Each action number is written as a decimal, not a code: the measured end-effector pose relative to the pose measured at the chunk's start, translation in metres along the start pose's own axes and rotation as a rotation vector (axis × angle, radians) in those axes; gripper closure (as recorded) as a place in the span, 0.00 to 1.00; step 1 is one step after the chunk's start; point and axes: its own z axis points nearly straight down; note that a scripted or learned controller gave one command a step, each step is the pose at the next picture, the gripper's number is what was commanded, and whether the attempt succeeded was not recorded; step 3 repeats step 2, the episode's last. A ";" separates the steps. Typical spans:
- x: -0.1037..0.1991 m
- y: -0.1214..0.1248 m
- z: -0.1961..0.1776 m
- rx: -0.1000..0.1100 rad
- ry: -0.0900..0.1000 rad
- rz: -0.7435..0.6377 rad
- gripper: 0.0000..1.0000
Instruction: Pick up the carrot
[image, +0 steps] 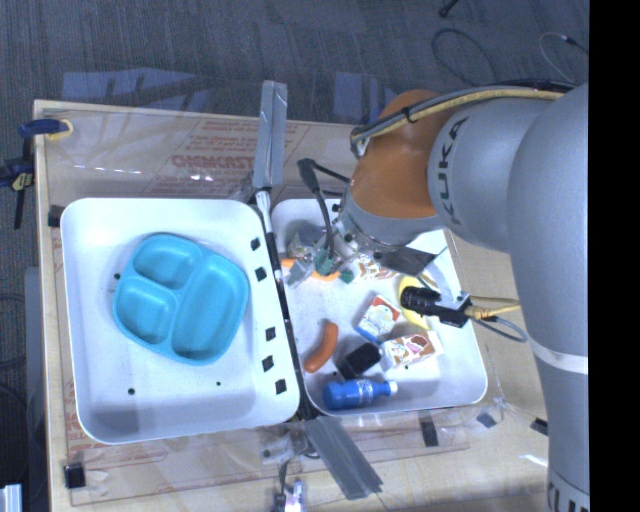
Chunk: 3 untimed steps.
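Two shallow white bins sit side by side on the tabletop (150, 150): the left bin (90, 380) carries a single blue divided plate (182, 297) with three compartments, while the right bin (470, 375) holds the clutter. At the right bin's far-left corner lies one carrot (312, 264), small and orange with a green tip, its long axis running roughly left to right, orange end toward the divider and green end toward the arm. The pincer (335, 245) hangs just above it, and whether it is spread or pressed together cannot be told here. Nearer the camera lie one orange-red sausage (321, 346), tilted diagonally, one black block (359, 358), one blue bottle (357, 393) on its side, and two small printed cartons (380, 318), their lettering too small to read. The grey arm (510, 170) bears the word "KUKA" beside its orange band (395, 185).
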 end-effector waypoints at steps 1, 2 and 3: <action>-0.038 -0.009 -0.086 -0.001 -0.002 -0.129 1.00; 0.003 -0.057 -0.013 0.001 0.001 -0.491 1.00; 0.003 -0.057 -0.013 0.001 0.001 -0.491 1.00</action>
